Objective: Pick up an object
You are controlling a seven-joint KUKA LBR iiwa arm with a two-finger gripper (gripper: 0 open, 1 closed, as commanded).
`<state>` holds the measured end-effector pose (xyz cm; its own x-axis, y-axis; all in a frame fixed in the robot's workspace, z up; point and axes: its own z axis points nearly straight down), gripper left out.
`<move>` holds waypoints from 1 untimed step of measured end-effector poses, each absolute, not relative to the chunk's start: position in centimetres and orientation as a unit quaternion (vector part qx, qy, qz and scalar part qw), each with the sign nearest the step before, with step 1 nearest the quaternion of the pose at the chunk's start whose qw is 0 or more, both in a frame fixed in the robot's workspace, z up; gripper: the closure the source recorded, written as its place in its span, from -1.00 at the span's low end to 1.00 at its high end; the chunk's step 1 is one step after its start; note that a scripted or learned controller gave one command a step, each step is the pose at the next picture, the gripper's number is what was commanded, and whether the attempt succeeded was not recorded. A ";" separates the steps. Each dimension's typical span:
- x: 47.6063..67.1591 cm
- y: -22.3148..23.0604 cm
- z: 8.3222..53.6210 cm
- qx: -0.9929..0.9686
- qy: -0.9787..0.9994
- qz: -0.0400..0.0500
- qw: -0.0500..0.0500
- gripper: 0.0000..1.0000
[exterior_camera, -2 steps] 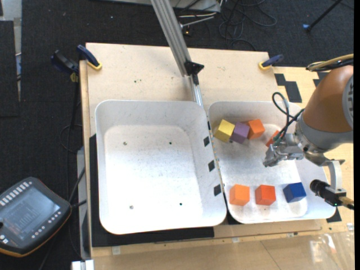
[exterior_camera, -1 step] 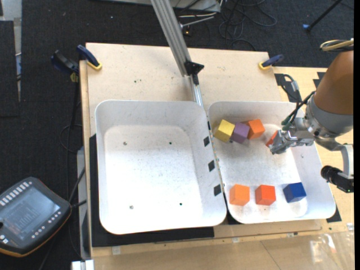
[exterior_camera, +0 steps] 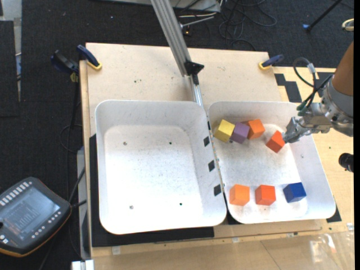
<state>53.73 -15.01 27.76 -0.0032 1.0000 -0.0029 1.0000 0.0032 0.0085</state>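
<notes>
The gripper (exterior_camera: 291,134) sits low over the right bin (exterior_camera: 315,173), its tip touching or just beside the red cube (exterior_camera: 275,142); whether it grips that cube cannot be told from this view. The red cube sits tilted in the upper part of the bin. To its left, a row of three cubes lies near the bin's upper left corner: an orange cube (exterior_camera: 256,128), a purple cube (exterior_camera: 241,132) and a yellow cube (exterior_camera: 224,131), each touching its neighbour. Along the bin's lower part stand three more, set apart from one another: an orange cube (exterior_camera: 239,194), a red-orange cube (exterior_camera: 265,195) and a blue cube (exterior_camera: 294,192). The left bin (exterior_camera: 112,151) adjoins the right one. A pendant (exterior_camera: 28,215) lies at the lower left, off the bench (exterior_camera: 146,72).
</notes>
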 end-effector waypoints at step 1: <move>53.8 -15.0 29.6 0.706 0.708 0.001 0.002 1.00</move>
